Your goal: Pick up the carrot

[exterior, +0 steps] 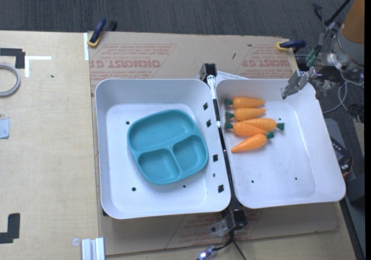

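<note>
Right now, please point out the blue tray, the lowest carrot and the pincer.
blue tray (152,130): camera view, on its large upper compartment.
lowest carrot (249,143): camera view, on the middle of its orange body.
pincer (294,85): camera view, at its tip.

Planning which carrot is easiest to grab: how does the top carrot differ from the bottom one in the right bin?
The top carrot lies level, its green end left; the bottom carrot is tilted, its green end up to the right. The top carrot sits nearer the bin's far wall; the bottom carrot borders open floor. Both are orange and lie in the same cluster.
</note>
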### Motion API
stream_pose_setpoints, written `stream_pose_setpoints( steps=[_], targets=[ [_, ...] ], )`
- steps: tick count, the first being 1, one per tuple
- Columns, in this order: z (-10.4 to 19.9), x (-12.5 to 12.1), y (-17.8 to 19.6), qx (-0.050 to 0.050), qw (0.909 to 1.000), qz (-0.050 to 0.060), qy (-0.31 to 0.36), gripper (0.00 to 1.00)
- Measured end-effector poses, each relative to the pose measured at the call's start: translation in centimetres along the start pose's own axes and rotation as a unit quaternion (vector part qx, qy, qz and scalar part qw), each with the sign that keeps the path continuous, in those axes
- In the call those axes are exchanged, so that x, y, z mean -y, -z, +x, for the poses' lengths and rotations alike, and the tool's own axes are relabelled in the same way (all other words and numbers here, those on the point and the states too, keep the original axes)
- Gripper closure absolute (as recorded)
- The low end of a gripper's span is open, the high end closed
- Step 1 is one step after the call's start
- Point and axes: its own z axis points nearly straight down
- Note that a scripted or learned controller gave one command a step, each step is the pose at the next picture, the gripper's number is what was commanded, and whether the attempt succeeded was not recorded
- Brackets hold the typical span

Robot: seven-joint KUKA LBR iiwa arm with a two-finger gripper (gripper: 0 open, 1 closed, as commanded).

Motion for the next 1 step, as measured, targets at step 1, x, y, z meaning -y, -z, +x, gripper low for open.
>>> stream_pose_setpoints(
  steps=[1],
  targets=[
    [-0.31,-0.18,-14.73,0.0,1.0,0.0,-0.001,0.0]
  ],
)
